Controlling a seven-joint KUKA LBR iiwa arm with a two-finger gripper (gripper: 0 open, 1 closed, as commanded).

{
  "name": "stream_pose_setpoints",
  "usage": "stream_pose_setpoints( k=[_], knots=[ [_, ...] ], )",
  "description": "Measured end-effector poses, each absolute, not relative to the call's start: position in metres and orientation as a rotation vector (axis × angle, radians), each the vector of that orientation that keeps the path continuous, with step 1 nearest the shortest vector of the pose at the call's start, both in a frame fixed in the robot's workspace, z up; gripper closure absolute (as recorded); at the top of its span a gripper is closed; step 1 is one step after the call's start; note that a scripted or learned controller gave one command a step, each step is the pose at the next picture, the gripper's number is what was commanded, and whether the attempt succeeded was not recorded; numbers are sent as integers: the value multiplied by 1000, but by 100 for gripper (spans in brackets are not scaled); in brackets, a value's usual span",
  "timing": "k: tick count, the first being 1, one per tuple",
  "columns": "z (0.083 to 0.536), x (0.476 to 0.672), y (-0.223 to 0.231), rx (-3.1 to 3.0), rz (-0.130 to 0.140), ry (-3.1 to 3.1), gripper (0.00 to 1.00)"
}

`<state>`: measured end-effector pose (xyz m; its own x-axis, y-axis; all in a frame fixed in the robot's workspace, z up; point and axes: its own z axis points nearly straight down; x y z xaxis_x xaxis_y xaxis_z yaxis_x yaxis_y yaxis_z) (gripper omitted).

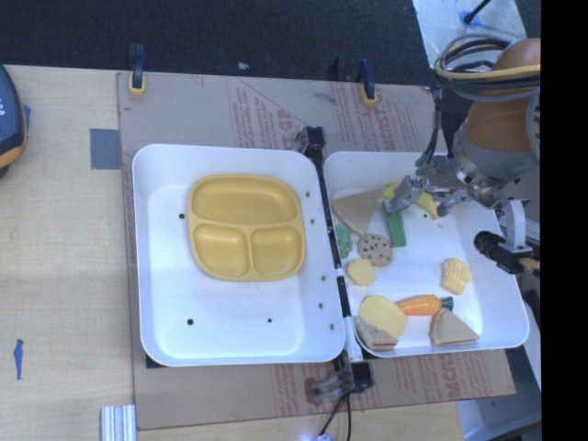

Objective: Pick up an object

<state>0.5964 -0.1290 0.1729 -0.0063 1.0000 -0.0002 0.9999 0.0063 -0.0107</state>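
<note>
1. I am watching the claw [424, 197] hanging low over the upper part of the right bin [496, 338], right of frame centre; I cannot tell how far it is spread or whether it grips anything.
2. Beneath it are lying a yellow piece [425, 206] and a green stick [396, 228], beside a tan wedge [356, 209].
3. A cookie [374, 248], corn cob [455, 275], carrot [420, 305] and bread slice [452, 329] are sitting lower in that bin.
4. A yellow divided plate [246, 226] is resting in the left bin [165, 329] on the tabletop [55, 274].
</note>
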Motion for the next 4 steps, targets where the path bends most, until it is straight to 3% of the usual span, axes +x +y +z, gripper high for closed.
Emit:
stream_pose_setpoints(
  k=[1,2,3,4],
  knots=[
    [92,655,-134,-2215,4,-2227,0],
    [109,655,-136,-2213,4,-2229,100],
    [108,655,-136,-2211,5,-2230,0],
    [91,624,-131,-2214,10,-2221,0]
  ],
)
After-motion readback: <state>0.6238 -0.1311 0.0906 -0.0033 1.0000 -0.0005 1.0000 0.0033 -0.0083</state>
